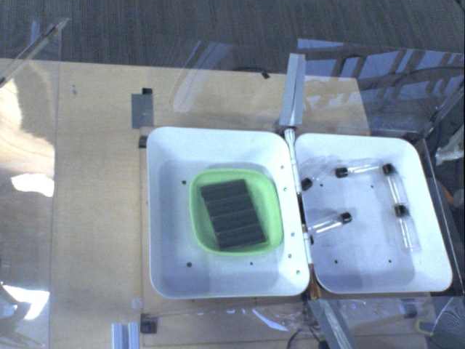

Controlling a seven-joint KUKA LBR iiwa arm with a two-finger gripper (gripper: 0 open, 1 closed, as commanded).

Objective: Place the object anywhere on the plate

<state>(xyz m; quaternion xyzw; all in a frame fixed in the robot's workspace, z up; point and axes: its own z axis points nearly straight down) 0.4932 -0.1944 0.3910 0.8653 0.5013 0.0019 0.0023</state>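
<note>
A pale blur at the right edge may be the arm (pixel 453 150); pose unclear.

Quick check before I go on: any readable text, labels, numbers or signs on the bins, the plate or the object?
None readable.
Square green plastic plate in the left white bin: no text.
Dark grey ribbed rectangular block on it: ridges, no lettering.
Clear tubes with black caps in the right white bin: too small to tell.

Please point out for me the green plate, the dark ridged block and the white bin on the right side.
green plate (pixel 198 217): camera view, on its bare left rim.
dark ridged block (pixel 232 214): camera view, on the middle of its top face.
right white bin (pixel 363 264): camera view, on a bare part of its floor.
</note>
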